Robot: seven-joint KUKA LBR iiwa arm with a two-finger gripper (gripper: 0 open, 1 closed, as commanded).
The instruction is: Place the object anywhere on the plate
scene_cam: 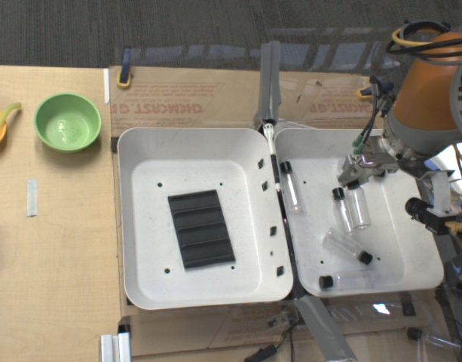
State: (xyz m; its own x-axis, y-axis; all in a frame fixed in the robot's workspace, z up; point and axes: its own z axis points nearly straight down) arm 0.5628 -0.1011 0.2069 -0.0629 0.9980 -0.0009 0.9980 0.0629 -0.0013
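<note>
Overhead slant view of bench w/ two white bins side by side. Left bin point(140, 225) is holding a dark ribbed rectangular plate point(201, 228), lying flat near the bin's centre, tilted slightly off the bin's edges. Right bin point(423, 274) is holding several clear plastic vials w/ black caps: one vial point(352, 207) lying just below the gripper, a slim tube point(289, 187) resting along the bin's left wall, another clear vial point(344, 245) w/ its cap toward lower right, and one more point(347, 280) lying along the front wall. Arm is reaching in from the right, orange band point(430, 93) showing above the wrist; gripper point(359, 170) is hanging over the upper part of the right bin, approx. above the first vial's cap end. Finger state: cannot tell from this angle; no object is visibly sitting between them. On the wooden tabletop at left, a green bowl point(68, 122) is sitting well apart from both bins.
</note>
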